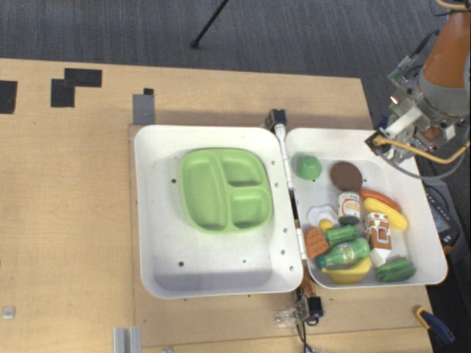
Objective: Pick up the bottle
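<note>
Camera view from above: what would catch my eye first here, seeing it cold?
Likely the bright green divided plate, alone in the middle of the left bin. Next, the colourful heap of toy food in the right bin, with a green bottle lying on a banana near its front. The arm's orange band stands out at the upper right.

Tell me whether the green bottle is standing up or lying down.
Lying down. The green bottle rests on its side in the right bin, its length running across the pile of toy food, partly over the banana.
</note>
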Available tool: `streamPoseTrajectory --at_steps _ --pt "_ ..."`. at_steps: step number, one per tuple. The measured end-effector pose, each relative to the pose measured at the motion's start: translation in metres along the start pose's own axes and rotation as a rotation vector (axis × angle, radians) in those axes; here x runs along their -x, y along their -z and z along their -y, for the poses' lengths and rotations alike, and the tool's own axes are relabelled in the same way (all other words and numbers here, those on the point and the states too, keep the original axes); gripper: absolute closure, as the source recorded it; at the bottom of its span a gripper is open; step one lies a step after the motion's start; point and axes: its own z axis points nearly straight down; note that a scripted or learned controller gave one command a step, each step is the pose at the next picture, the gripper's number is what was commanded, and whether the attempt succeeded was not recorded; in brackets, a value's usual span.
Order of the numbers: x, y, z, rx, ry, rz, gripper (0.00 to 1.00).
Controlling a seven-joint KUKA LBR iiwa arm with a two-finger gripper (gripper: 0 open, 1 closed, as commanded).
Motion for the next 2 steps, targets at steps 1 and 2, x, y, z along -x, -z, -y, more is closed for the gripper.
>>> streamPoseTrajectory --at_steps 1,2 --pt "0.040 -0.008 0.074 -0.002 -0.060 -0.002 1.00" --pt "0.103 -0.027 0.061 -0.001 -0.325 -0.002 1.00"
